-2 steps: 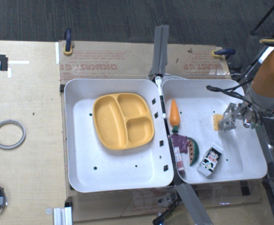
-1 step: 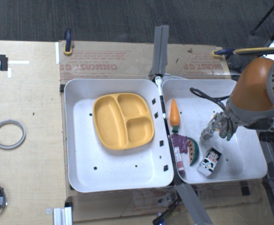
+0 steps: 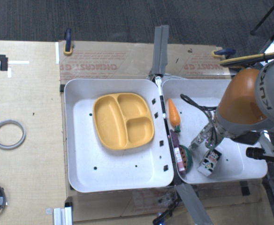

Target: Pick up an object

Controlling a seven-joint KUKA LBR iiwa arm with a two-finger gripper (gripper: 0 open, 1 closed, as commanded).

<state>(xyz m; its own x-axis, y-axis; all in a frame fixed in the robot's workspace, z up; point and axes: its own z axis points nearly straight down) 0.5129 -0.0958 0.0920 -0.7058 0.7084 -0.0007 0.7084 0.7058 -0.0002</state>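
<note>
Small printed carton [image 3: 210, 162] lies in the right bin [image 3: 231, 170], just below the gripper [image 3: 207, 139]; its print is unreadable. "KU" shows on the arm [image 3: 268, 95]. Whether the gripper is open cannot be told.

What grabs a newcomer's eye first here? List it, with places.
The yellow divided plate lies alone in the left bin. The grey arm with its orange band hangs over the right bin, its tool low above a small carton. An orange carrot lies by the divider.
</note>
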